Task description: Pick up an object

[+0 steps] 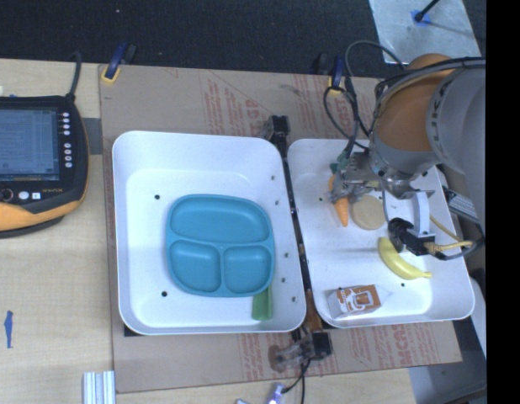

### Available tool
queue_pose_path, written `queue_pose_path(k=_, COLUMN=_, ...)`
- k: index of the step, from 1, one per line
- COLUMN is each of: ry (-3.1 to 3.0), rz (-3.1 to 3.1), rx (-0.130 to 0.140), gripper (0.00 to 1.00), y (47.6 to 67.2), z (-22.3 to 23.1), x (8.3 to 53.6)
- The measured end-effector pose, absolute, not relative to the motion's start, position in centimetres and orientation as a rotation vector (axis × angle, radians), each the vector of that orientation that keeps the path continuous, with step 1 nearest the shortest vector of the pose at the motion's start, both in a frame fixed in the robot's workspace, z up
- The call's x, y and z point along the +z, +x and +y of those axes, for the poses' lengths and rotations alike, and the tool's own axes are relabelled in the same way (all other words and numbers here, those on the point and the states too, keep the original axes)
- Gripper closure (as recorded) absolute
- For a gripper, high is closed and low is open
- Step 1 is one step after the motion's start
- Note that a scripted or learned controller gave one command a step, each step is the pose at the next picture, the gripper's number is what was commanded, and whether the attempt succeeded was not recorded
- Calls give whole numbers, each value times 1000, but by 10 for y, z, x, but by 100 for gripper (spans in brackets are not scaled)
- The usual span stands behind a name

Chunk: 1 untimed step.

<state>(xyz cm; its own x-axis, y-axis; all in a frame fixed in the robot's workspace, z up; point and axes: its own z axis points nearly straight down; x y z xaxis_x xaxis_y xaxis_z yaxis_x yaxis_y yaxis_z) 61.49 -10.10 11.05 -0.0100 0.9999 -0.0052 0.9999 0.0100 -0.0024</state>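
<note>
The right bin (319,225) holds an orange carrot (342,211), a pale round cookie-like disc (369,215), a yellow banana (401,262) and a small brown-and-white carton (355,300). My gripper (351,181) hangs low over the bin's far part, just above the carrot's upper end and beside the disc. The arm's grey and orange body covers the wrist and part of the bin. In the left bin (134,225) lies a blue sectioned plate (220,244), with a green item (262,305) by the near wall.
A teach pendant (33,162) with a screen lies on the bench to the left. Cables (352,91) loop above the right bin. Clamps sit between the bins at the far and near ends.
</note>
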Motion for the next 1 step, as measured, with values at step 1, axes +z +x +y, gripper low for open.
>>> queue_pose_path(k=1, ry=2217, rz=2229, rx=-2, gripper=100, y=613, z=-25, x=192)
